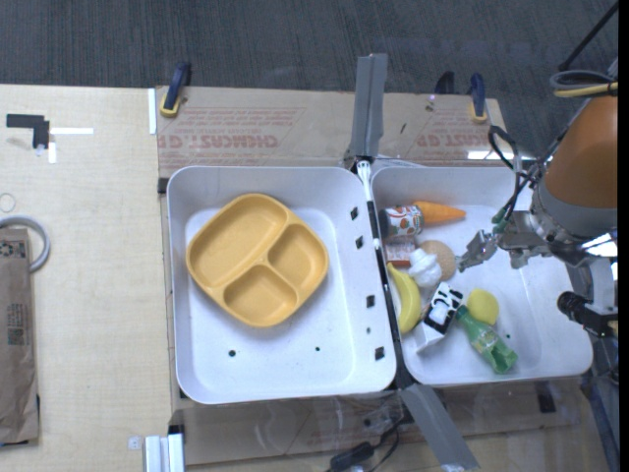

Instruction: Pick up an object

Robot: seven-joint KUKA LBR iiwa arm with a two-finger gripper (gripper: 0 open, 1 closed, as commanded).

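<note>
The right bin (550, 357) holds several small objects. An orange carrot (439, 212) lies at the back beside a small red and white carton (401, 221). A banana (404, 299) lies along the left wall, with a white and tan lump (432, 262) next to it. A black and white item (444, 310), a yellow lemon (482, 306) and a green bottle (493, 348) sit toward the front. My gripper (474, 251) hangs over the bin's middle, just right of the white and tan lump. Its fingers are open with nothing between them.
The left bin (197, 362) carries a yellow divided plate (257, 259). A grey divider bar (370, 106) runs between the bins at the back. Blue clamps (177, 87) hold cardboard behind them. A brown bag (15, 332) lies at the far left on the bench.
</note>
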